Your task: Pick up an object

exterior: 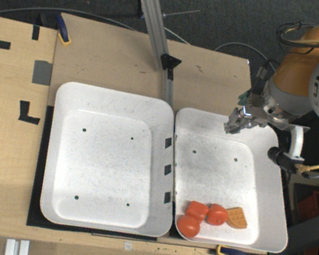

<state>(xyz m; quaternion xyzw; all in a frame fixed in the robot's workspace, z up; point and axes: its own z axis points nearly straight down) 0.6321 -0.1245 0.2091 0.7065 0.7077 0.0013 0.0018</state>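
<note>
Tabletop (pixel 123 56): pale wood, carrying two shallow white bins side by side; a slanted metal rod crosses above them.
Left bin (pixel 57 154): bare white floor with a few dark dots.
Right bin (pixel 258 190): the objects sit bunched at its near edge — three red pieces (pixel 200 218) touching each other, an orange piece (pixel 237 217) just beside them.
Pincer (pixel 233 126): over the far rim of the right bin, well apart from the cluster; nothing held, and whether it is open I cannot tell.
Step in hand: approach — travel toward the near edge, then descend.
Doing it well: likely aim for the orange piece or an outer red one, since the packed neighbours and the bin wall crowd the grasp.
</note>
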